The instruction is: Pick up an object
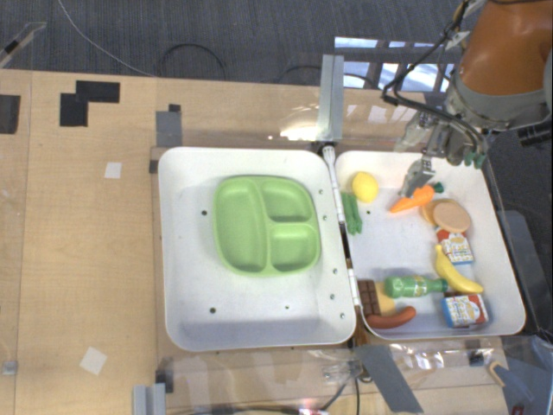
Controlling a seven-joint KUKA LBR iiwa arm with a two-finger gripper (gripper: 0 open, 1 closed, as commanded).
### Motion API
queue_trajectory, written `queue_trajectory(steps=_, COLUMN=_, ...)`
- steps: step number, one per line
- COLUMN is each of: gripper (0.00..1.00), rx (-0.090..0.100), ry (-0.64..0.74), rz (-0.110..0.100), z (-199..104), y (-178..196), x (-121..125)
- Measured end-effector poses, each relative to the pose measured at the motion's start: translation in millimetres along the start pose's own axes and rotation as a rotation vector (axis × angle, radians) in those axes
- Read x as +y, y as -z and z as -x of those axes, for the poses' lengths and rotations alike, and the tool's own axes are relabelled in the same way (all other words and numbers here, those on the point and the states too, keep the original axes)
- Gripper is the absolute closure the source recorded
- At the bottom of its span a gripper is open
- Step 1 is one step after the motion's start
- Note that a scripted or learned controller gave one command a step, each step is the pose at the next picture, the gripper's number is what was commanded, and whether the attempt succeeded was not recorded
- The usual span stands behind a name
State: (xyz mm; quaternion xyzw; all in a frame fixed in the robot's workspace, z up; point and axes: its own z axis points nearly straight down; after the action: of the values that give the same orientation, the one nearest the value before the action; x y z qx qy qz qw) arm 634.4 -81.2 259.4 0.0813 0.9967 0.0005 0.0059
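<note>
Two white bins side by side on a wooden bench: left bin (186, 309) carrying a green divided plate (264, 224), right bin (380, 245) crowded with toy food. At the upper right, grey arm with orange band (505, 46) reaching down into the right bin's far side — gripper (421, 178) low over the bin, tips just above and touching or nearly touching the leafy end of a carrot (411, 199). Whether the tips are apart or together, cannot tell; nothing plainly seen between them. Carrot lying tilted, just below the gripper, pointed end toward the left. Lemon (365, 186) just left of the carrot, green pea pod (351, 212) along the bin's left wall. Round bun (452, 216) right beside the carrot's leafy end, small carton (457, 251) and banana (454, 272) below it. Near edge — green bottle (414, 286), chocolate bar (368, 296), sausage (390, 318), second carton (464, 309).
</note>
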Motion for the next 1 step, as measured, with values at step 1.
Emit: queue_trajectory(steps=1, gripper=0.00, rx=0.013, ry=0.220, rz=0.001, z=-26.4, y=-160.4, x=-36.8)
